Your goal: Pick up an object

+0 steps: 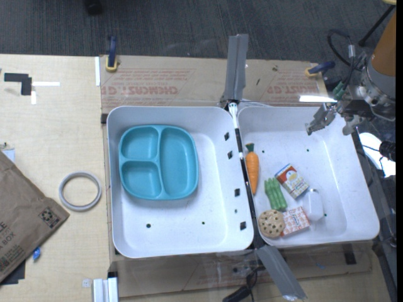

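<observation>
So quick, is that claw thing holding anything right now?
Gripper: open, holding nothing, poised above the far right corner of the right bin.

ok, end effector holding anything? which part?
Nothing held. The end effector sits above the right bin's far corner, apart from the carrot and other items.

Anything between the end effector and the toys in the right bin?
Nothing visible. The end effector hangs over the right bin's far corner; bare floor separates it from the carrot, green beans and small carton.
</observation>
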{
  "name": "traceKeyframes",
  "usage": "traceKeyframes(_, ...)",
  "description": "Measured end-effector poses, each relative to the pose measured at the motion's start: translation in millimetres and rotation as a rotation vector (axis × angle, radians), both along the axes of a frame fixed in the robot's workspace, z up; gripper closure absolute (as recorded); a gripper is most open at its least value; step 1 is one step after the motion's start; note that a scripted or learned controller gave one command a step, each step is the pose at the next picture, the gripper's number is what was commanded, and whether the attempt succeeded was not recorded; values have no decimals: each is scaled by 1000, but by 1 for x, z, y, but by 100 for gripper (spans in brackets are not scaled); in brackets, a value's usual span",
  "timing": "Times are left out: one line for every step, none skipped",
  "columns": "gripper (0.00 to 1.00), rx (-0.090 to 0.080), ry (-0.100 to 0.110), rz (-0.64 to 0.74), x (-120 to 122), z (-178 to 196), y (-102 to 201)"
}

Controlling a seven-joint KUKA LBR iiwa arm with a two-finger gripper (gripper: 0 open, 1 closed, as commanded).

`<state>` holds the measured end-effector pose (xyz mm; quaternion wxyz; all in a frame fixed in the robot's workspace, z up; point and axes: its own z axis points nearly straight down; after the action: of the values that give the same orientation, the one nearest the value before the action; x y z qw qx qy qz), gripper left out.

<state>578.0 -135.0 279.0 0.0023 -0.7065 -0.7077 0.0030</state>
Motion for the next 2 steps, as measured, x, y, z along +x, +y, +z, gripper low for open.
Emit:
traceKeyframes(0, 0, 0, 0, 0, 0, 0)
traceKeyframes(0, 1, 0, 5, -51, -81, 41)
